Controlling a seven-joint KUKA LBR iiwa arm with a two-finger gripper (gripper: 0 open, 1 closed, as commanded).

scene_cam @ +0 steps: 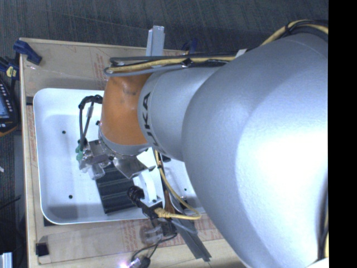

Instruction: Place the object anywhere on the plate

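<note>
Grey metal, small and cluttered, marks the spot where the jaws hang over the left bin (39,149), right of its middle. From this angle I cannot tell whether they are open or closed, and nothing can be made out between them. Just to the near right of them a black ribbed block (114,190) slants down toward the bin's near wall. White brackets and a dark connector sit against its right side. A thin black cable (83,116) loops up from the jaws on the far side and curves back to the wrist.

Above that, the orange band (122,113) wraps the wrist. From it the broad grey arm (251,149) swells out to the right and covers the right half of the scene. A pale yellow cable (150,66) runs along the arm's far edge.

The bare white floor of the left bin carries two tiny dark specks, one far left and one near left. I cannot tell where the object or the plate is, as the arm hides everything to the right.

The bin rests on a wooden table (67,60). A blue clamp (27,50) grips the table's far left corner, and a grey post (156,38) stands at its far edge.
</note>
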